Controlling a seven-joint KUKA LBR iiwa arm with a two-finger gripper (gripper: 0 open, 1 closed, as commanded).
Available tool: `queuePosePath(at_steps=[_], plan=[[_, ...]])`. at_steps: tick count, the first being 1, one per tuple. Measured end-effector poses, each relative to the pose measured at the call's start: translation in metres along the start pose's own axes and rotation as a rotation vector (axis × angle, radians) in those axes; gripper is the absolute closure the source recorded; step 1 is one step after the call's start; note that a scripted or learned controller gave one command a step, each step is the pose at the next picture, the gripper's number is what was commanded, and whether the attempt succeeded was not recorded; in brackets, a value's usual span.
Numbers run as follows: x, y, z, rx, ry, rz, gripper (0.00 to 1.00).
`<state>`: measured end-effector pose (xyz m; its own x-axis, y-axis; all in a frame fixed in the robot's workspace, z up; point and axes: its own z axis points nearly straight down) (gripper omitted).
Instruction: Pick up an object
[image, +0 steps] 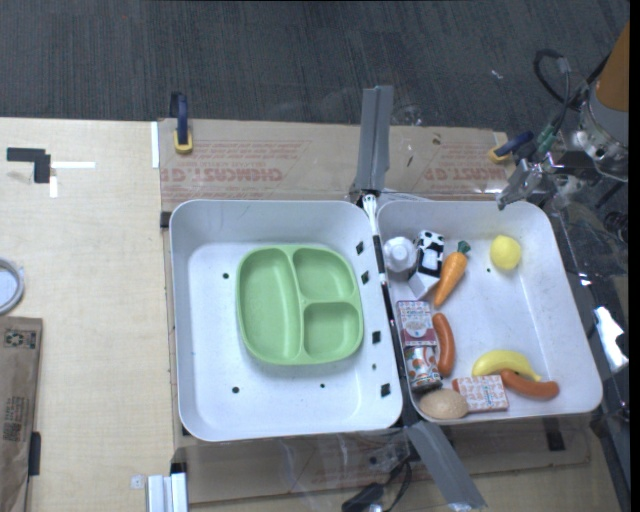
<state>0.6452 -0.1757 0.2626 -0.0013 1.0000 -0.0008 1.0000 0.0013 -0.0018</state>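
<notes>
**Zero picks so far: all objects in the bin, gripper parked outside it**

Progress: nothing lifted. The gripper (522, 186) hangs above the right bin (572, 300)'s far-right corner, over the rim, well apart from the contents. Whether its fingers are spread or closed I cannot tell at this size, and nothing is visibly between them. My read: whole task left, meaning choose a target, descend, close, lift.

Candidates, all in the right bin:
- 1 lemon (506, 253), alone in the far part, nearest the gripper; looks like the easiest grab
- 1 carrot (451, 277), tilted, just beside the black-and-white toy (430, 251)
- 1 small white bottle (399, 256) against the left wall
- 2 sausages: one (446, 344) mid-bin, one (529, 386) touching the banana (503, 362)
- 1 banana
- 2 flat printed cartons: one (414, 322) by the left wall, one (481, 394) near the front
- 1 can (423, 367) lying down
- 1 beige round piece (443, 405), front corner

Total: 11 items, mostly crowded along the left wall and front.

Left bin (200, 330): 1 green divided tray (300, 303), three compartments.

Bench: 2 clamps, one (181, 123) at the far left of the cardboard and one (508, 149) near the gripper.
</notes>
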Motion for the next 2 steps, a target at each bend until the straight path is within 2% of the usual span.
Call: queuePosePath(at_steps=[1, 2], plan=[[0.030, -0.012, 0.090, 0.000, 0.000, -0.114, 0.00], [0.043, -0.019, 0.149, -0.022, -0.005, -0.211, 0.00]])
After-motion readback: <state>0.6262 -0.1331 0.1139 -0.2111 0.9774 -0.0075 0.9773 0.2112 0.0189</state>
